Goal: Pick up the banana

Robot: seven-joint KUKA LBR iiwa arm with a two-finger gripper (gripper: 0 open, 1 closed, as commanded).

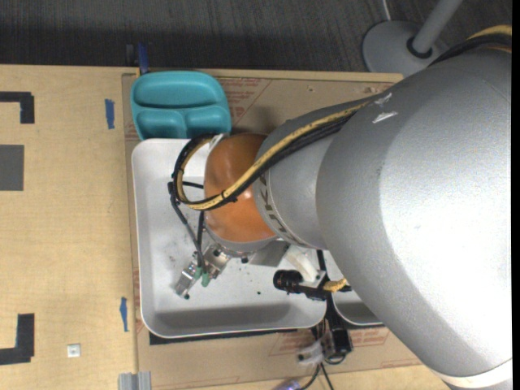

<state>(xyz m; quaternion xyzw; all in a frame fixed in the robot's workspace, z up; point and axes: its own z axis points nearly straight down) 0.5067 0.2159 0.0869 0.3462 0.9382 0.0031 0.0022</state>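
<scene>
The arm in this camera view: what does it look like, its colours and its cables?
The arm is thick, rounded and light grey, with an orange band above the wrist. Black and yellow cables run along it and loop near the small metallic gripper.

The grey arm (406,218) reaches over the left white bin (154,242), its orange band (236,189) above the gripper (191,281); a teal tray (180,104) sits just behind the bin
</scene>
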